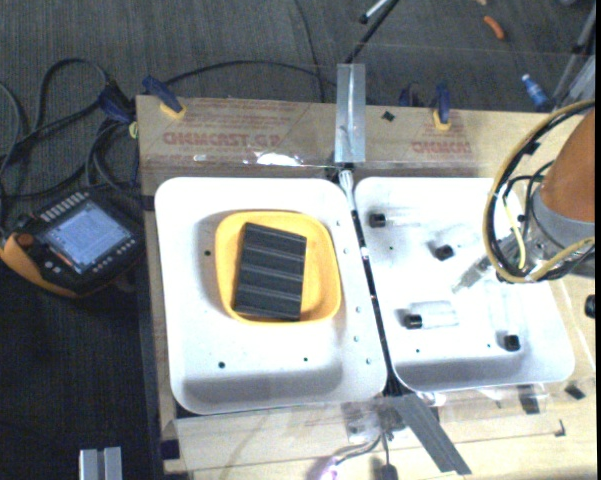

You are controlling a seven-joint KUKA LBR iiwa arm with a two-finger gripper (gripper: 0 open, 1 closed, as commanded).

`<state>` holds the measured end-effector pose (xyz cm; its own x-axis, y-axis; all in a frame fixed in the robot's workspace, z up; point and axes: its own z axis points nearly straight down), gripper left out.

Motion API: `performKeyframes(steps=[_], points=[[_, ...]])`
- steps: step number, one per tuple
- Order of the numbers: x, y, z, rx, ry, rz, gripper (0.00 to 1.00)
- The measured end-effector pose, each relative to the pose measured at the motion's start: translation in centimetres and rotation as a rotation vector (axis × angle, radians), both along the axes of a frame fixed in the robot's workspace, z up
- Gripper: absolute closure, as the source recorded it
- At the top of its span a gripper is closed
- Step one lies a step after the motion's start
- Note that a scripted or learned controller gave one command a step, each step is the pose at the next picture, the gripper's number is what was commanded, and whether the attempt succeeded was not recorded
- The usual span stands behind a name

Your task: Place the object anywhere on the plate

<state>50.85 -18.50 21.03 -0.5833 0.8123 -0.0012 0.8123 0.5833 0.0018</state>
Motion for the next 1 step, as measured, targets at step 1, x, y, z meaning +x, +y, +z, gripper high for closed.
performKeyframes(steps=[1], points=[[0.0,0.0,0.0,0.0,0.0,0.0,0.0]])
